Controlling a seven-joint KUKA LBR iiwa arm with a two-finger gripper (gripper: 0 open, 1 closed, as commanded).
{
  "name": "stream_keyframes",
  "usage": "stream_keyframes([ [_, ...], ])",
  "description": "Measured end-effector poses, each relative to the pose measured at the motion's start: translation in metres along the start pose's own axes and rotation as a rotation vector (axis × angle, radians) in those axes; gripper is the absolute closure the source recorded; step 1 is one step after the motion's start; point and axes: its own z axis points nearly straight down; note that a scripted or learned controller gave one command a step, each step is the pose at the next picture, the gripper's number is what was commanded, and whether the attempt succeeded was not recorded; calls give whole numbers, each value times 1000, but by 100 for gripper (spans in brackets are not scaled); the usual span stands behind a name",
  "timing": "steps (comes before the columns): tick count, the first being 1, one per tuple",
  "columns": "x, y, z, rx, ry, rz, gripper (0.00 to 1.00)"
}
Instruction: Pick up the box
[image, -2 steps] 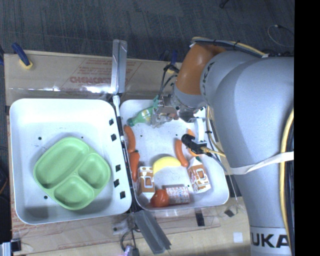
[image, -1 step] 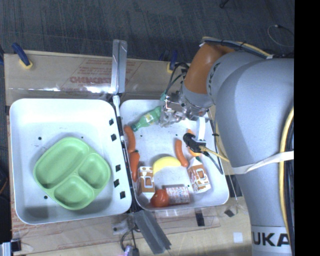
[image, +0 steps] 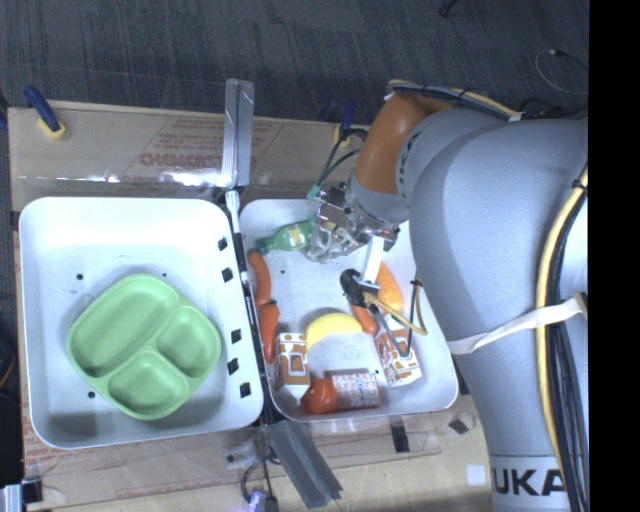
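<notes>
White-and-orange box (image: 291, 360) is lying low in the right bin (image: 432, 392), beside the banana (image: 330, 327); your gripper (image: 340, 236) is hovering far off, grip unreadable. You're needing to descend squarely.

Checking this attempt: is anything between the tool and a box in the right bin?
Yes. The tool is at the bin's far end; the box lies near the front wall, with the banana and carrots between.
</notes>
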Motion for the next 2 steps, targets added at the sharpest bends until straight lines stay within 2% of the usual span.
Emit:
stream_keyframes([
  [1,26,-40,-1,-7,4,367,100],
  [2,9,-80,1,-5,4,655,100],
])
